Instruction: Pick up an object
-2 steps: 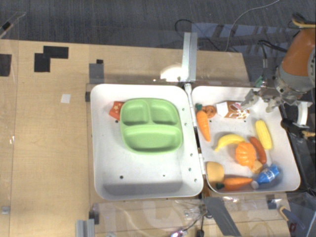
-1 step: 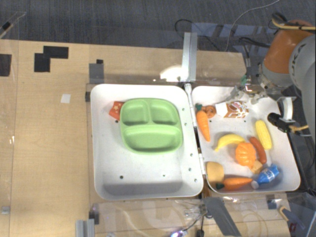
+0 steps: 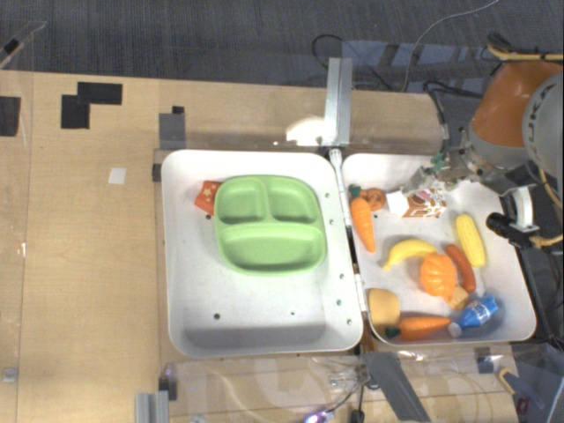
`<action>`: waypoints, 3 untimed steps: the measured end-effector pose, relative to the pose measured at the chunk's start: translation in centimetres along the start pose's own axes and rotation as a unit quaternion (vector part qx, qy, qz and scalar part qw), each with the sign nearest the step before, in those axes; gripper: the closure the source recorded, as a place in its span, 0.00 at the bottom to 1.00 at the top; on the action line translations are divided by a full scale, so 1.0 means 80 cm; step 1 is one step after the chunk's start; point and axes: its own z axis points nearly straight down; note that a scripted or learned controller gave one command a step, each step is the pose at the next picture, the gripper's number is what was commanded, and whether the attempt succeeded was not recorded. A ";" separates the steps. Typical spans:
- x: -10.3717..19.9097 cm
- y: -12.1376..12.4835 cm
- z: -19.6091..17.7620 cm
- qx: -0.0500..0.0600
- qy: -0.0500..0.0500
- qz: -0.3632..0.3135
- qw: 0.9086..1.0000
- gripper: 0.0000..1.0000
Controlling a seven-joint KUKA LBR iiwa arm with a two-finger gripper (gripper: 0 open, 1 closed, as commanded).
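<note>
While left bin (image 3: 176,263) holds green tray (image 3: 268,223) — right bin (image 3: 520,324): toy food | end effector (image 3: 443,167): grip unclear

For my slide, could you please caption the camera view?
Arm reaches over right bin of toy food; green tray fills left bin.

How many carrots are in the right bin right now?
2. One carrot lies by the bin's left wall near the top; another carrot lies along the bottom edge. Others may be hidden under the pile.

a robot lab: bench (image 3: 88,236), white bins (image 3: 185,324), loose cables (image 3: 458,11).
</note>
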 end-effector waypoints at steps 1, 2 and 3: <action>0.009 -0.019 -0.001 -0.001 -0.001 0.014 1.000 0.00; 0.020 -0.012 -0.001 0.003 -0.003 -0.021 1.000 0.00; 0.097 0.001 -0.091 0.025 0.009 0.017 1.000 0.00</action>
